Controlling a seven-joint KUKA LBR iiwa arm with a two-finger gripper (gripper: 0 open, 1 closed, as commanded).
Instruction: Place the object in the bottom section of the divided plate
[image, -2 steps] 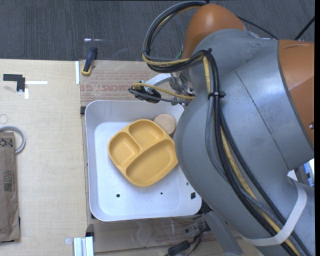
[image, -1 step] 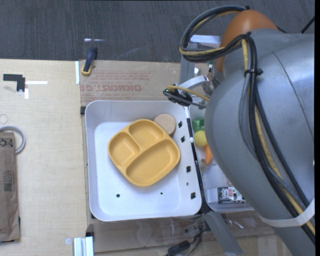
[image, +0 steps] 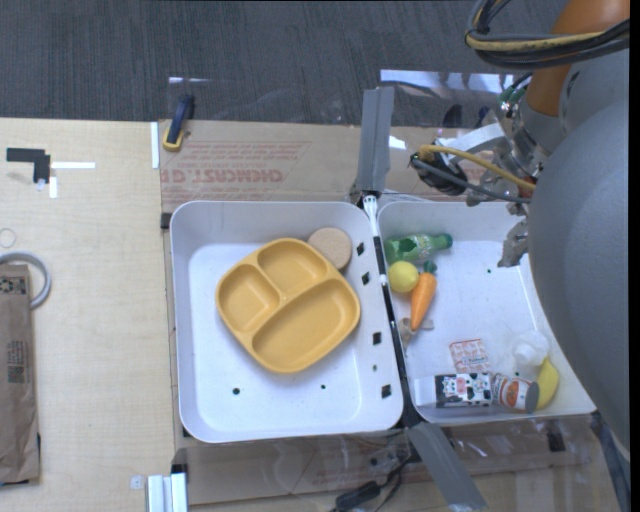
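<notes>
— Where's our gripper (image: 515, 245)?
— At the right bin's (image: 500, 400) far edge; we cannot tell its state.
— And the object?
— Unspecified. We'd pick the carrot (image: 422, 299) beside the lemon (image: 402, 276): light, stiff, taken mid-body. The plate (image: 288, 303) waits in the left bin.

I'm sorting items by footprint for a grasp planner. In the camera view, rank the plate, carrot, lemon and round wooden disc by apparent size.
Largest to smallest:
1. plate, by far
2. carrot, long but thin
3. disc, partly behind the plate's rim
4. lemon
Carrot versus disc is close, so that order is unsure.
</notes>
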